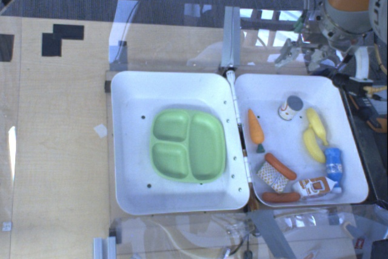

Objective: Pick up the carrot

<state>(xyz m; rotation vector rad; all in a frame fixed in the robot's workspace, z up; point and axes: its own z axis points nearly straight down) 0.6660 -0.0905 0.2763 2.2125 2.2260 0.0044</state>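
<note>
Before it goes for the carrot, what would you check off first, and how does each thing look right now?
1. Carrot in view and uncovered: ok. It lies in the right bin near the wall shared with the left bin.
2. Room around the carrot: ok. The nearest sausage lies apart from it, below it in the picture.
3. End effector above the carrot: not ok. It sits beyond the right bin's far edge.
4. End effector free of any object: cannot tell.
5. Path down to the carrot: ok. The small jar and bananas lie off to the side.
</note>
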